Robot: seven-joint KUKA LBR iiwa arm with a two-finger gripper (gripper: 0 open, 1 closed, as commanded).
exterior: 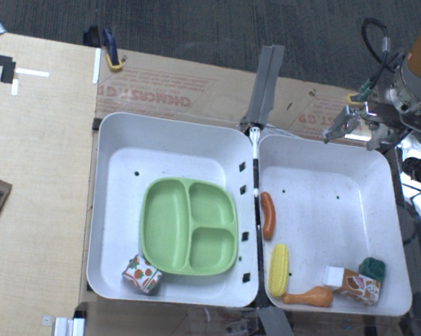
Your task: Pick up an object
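The right bin (327,168) holds a reddish sausage (268,214) by its left wall, a yellow corn cob (279,268) below it and an orange gourd (309,297) at the front. A small printed carton (355,284) and a dark green object (372,267) lie in its front right corner. My gripper (349,124) hangs over the back rim of the right bin, apart from all of these, with nothing seen in it.
The left bin (121,166) holds a green divided plate (190,226) and a small patterned carton (141,275) at its front. A grey divider post (265,86) stands behind the bins. Cables (380,40) trail from the arm at the top right.
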